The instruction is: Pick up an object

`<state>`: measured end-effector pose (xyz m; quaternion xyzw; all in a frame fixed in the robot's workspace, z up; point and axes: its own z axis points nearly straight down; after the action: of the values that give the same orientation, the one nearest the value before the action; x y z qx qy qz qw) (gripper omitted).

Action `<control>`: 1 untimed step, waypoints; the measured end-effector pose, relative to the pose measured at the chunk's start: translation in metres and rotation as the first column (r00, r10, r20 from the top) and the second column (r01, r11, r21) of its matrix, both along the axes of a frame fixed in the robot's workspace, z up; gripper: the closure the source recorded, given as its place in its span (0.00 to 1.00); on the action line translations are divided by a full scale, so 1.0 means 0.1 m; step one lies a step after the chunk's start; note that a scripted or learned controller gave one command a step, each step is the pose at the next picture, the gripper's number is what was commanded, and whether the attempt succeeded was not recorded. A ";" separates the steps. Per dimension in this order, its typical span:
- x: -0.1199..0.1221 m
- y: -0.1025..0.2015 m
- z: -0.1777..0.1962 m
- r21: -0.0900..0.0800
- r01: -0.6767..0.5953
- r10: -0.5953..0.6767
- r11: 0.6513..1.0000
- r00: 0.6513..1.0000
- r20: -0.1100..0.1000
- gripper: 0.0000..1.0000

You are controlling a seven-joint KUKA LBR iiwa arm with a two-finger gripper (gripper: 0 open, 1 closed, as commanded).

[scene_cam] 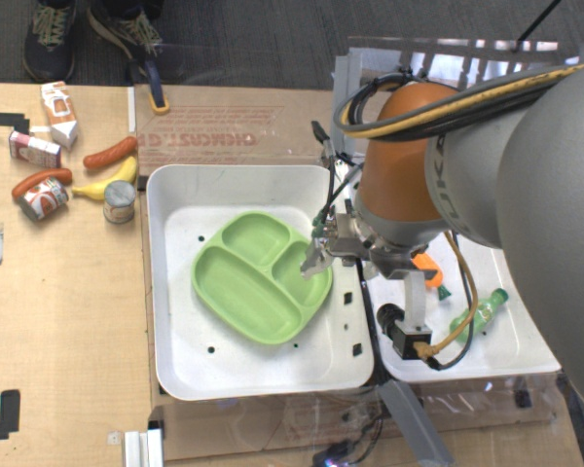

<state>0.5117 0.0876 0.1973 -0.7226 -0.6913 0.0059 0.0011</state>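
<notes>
hovering at the 3 o'clock edge of the green divided plate (261, 276), gripper (316, 257) low over the left bin (175, 358); finger state impossible to tell, nothing visibly held. best to close on the plate's thin raised rim rather than the flat wells, then lift slowly: smooth, glossy moulded plastic, three compartments, rounded outline, likely slippery and prone to tilting. right bin (526, 358) at 4 o'clock holding a green bottle-like item (482, 309) and an orange piece (426, 264), both small, partly hidden. scattered toy food on the tabletop (58, 339) at 10 o'clock.
</notes>
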 end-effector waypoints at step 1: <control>-0.35 0.62 -1.07 0.004 0.064 -0.064 0.998 0.998 0.005 0.00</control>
<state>0.4763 0.1491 0.0905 -0.7445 -0.6676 0.0027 0.0010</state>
